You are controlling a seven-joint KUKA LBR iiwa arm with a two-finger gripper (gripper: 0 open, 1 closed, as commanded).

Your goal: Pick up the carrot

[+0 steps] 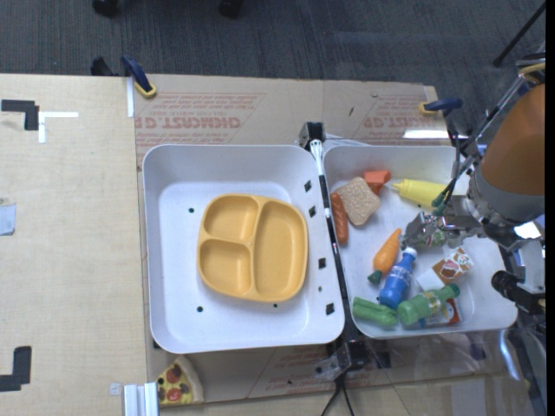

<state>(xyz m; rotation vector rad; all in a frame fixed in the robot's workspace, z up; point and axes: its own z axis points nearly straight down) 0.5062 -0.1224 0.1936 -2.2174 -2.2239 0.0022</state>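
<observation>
In the right-hand bin (496,317), the carrot (387,251) is seen lying on a slant, its long axis running from the pale tip at upper right down to the green top at lower left, beside the blue bottle (396,281) and below the slice of bread (359,201). The gripper (427,230) is poised just right of the tip; whether it is spread or closed cannot be told. The carrot is judged a light, stiff, smooth toy, best taken across its thick orange middle.

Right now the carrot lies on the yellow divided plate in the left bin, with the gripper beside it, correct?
Not quite. The camera view shows the carrot lying in the right bin among the other items, not on the yellow divided plate. The gripper is beside it.
</observation>
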